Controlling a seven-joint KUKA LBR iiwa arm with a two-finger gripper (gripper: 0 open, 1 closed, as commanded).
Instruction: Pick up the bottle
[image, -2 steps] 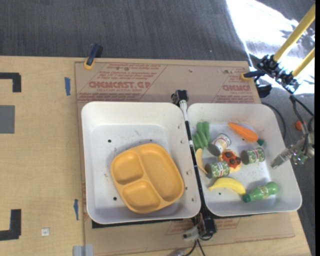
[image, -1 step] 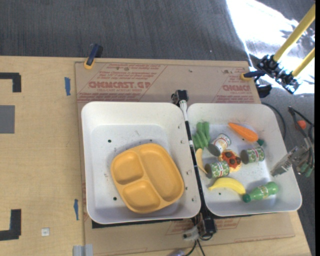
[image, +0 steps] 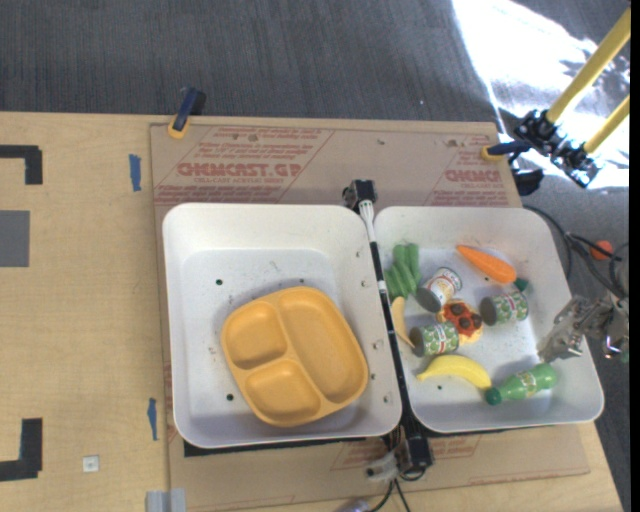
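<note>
The bottle is green with a darker green cap. It lies on its side in the front right corner of the right bin, cap pointing left. My gripper is a grey metal shape at the bin's right rim, a little behind and to the right of the bottle. There is a small gap between it and the bottle, and nothing shows in its grasp.
A banana lies just left of the bottle. Behind it are two cans, a carrot, a green pod and other toy food. The left bin holds a yellow divided plate.
</note>
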